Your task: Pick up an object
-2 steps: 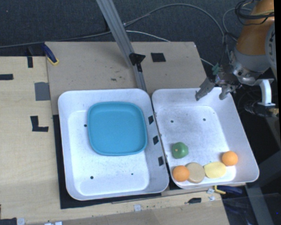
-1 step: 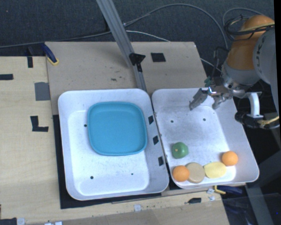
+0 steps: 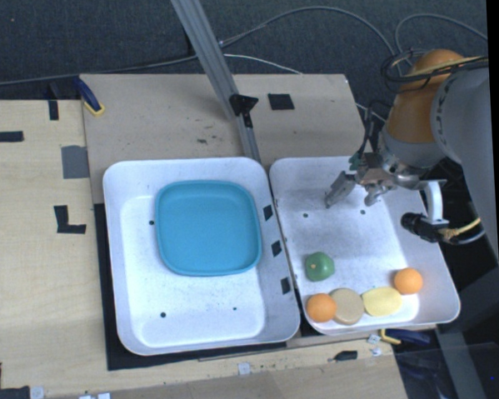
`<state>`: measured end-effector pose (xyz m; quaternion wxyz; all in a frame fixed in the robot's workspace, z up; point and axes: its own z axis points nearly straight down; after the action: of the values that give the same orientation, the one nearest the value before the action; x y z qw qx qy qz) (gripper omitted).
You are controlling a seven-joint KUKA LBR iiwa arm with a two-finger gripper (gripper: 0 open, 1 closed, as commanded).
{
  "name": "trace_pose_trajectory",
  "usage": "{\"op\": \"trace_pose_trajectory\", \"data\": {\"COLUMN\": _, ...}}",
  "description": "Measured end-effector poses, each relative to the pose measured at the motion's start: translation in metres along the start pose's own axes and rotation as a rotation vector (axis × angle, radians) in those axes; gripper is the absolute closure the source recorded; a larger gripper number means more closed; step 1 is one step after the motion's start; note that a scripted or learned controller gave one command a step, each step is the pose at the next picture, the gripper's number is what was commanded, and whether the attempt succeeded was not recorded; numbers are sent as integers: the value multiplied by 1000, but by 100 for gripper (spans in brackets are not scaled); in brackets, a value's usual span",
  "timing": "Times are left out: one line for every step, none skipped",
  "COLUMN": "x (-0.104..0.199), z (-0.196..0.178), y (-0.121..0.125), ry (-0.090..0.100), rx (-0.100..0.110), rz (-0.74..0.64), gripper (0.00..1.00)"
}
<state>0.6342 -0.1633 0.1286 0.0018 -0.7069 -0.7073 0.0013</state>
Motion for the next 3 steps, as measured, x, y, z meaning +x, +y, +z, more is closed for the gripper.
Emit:
{"op": "trace_pose_trajectory", "data": {"x": 0, "z": -12, "y": 1, "ry": -1, "rx": -4, "rz": -1, "gripper": 100}}
{"op": "trace_pose_trajectory", "data": {"x": -2, "z": -73, "y": -4, "ry": -2, "rx": -9, "rz": 0, "gripper": 100}}
{"op": "trace_pose_trajectory", "data": {"x": 4, "z": -131, "y": 3, "ry": -2, "rx": -9, "rz": -1, "gripper": 100}}
